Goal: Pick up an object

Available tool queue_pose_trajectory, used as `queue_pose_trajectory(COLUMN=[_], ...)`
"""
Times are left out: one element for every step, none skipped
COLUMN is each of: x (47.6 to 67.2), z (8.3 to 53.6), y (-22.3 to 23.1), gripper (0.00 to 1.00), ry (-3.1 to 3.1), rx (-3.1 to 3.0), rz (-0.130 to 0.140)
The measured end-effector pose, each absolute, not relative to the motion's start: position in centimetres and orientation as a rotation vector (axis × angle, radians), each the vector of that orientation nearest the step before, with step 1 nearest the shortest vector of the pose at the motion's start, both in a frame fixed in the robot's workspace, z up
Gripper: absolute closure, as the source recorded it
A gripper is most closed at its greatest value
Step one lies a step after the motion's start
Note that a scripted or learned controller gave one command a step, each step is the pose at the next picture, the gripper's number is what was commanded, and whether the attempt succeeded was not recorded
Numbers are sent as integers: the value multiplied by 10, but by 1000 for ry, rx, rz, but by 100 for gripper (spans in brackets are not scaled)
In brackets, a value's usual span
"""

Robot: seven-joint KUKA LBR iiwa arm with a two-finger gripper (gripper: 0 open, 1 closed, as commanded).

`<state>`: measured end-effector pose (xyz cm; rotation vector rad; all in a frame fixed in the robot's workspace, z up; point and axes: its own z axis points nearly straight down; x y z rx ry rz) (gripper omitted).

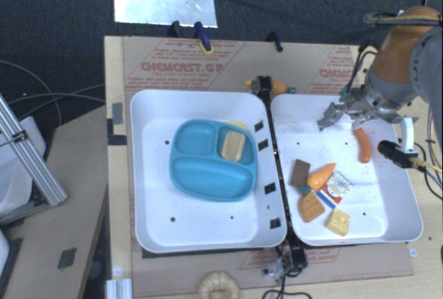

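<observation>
Broadly, you have two shallow white bins side by side on the bench, smooth and round-cornered. The left bin holds a blue divided tray with a tan block in one compartment; a pale yellow piece behind that block is mostly hidden.

The arm comes in from the right, its upper part cut off by the frame edge. The gripper hangs over the back of the right bin; you can see nothing between its fingers, and their spread is too small to judge.

Just beside it lies an orange sausage, long axis running front to back. Nearer the front sit a brown square, an orange carrot pointing toward the back right, a waffle-textured piece, a printed packet partly under the carrot, and a pale cracker.
</observation>
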<state>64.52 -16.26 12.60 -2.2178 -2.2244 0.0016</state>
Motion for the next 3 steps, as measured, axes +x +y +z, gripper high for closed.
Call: queue_pose_trajectory(x=[646,648,648], z=[83,97,161], y=[-162,-162,-166], gripper=[0,100,100], ry=[-2227,-2232,-2230], rx=[-2217,-2218,-2222], rz=[0,-5,-7])
